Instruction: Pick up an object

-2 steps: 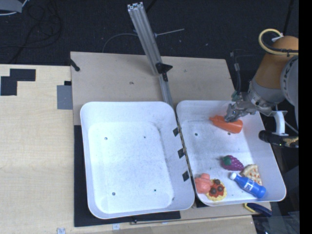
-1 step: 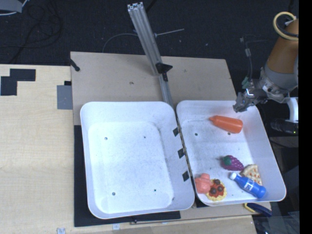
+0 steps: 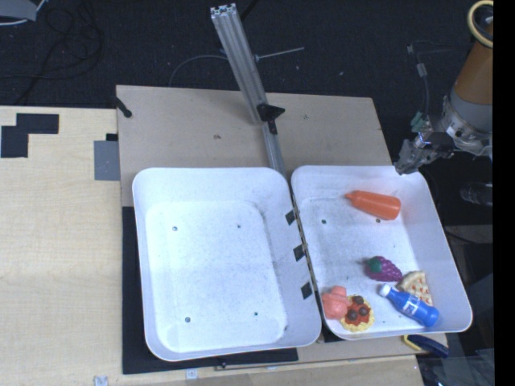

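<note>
Orange carrot (image 3: 374, 203) lies untouched in your right bin (image 3: 438, 240), near whose top corner the end effector (image 3: 406, 161) hovers, jaw state impossible to tell, so the pick is all ahead of you.

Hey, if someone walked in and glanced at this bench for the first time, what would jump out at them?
Probably the bright toys in the right bin: an orange carrot near its far edge, and a purple grape bunch, a blue bottle and a pink-and-yellow piece clustered at its near end. Next, the arm's orange band at the right, with the tool hanging by that bin's far right corner.
</note>
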